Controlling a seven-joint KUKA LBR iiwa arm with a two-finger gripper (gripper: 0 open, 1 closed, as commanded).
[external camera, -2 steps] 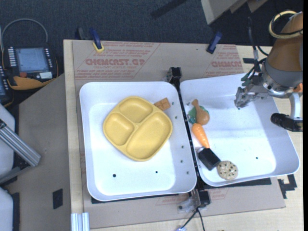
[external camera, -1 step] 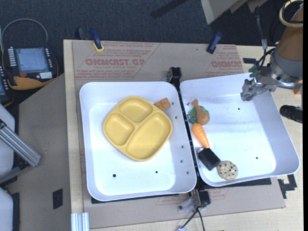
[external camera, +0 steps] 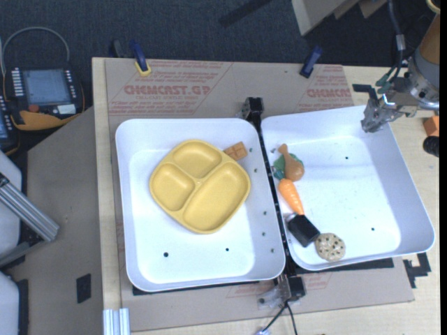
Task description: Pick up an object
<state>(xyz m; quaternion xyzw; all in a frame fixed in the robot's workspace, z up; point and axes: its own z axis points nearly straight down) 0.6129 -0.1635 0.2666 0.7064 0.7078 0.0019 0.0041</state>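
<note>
We see the gripper (external camera: pixel 372 117) above the right bin's (external camera: pixel 363 187) far corner. We cannot tell its jaw state. A carrot (external camera: pixel 291 195) lies well apart.

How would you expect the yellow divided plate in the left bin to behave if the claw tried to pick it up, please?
The yellow plate looks like rigid moulded plastic, so it probably stays stiff rather than flopping. It is wide and shallow, so a grip on one rim would likely tilt it. Its smooth surface may be slippery.
</note>
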